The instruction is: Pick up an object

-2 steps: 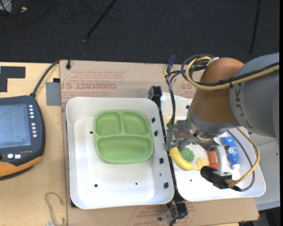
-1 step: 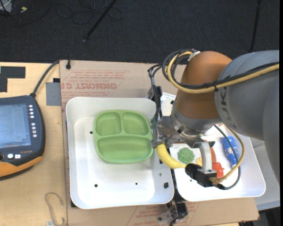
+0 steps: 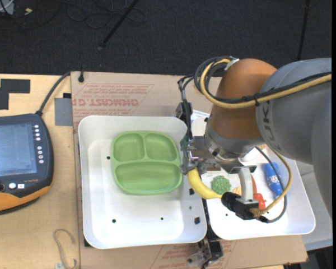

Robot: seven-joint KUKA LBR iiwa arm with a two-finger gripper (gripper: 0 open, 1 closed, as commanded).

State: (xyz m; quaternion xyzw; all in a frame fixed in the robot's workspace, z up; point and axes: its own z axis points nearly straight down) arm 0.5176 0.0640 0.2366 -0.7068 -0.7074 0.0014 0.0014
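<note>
From above, the counter [image 3: 61,167] carries two shallow white bins side by side: the left bin [image 3: 101,217] sits at the centre of the frame and the right bin [image 3: 294,217] at the lower right. A green divided plate [image 3: 145,162] with three compartments lies flat in the upper part of the left bin, its right edge close to the wall shared by the bins. The grey arm [image 3: 291,116] with its orange band [image 3: 241,102] reaches in from the right and covers much of the right bin. The hand [image 3: 191,160] hangs over the seam between the bins, just beside the plate's right edge; whether it is apart or together I cannot tell. A yellow banana [image 3: 201,186] lies just below the hand, curving into the right bin. Beside it sits a green knobbly object [image 3: 220,182], and further right a blue item [image 3: 271,178]. A tablet with an orange case [image 3: 14,158] rests at the left of the frame.
</note>
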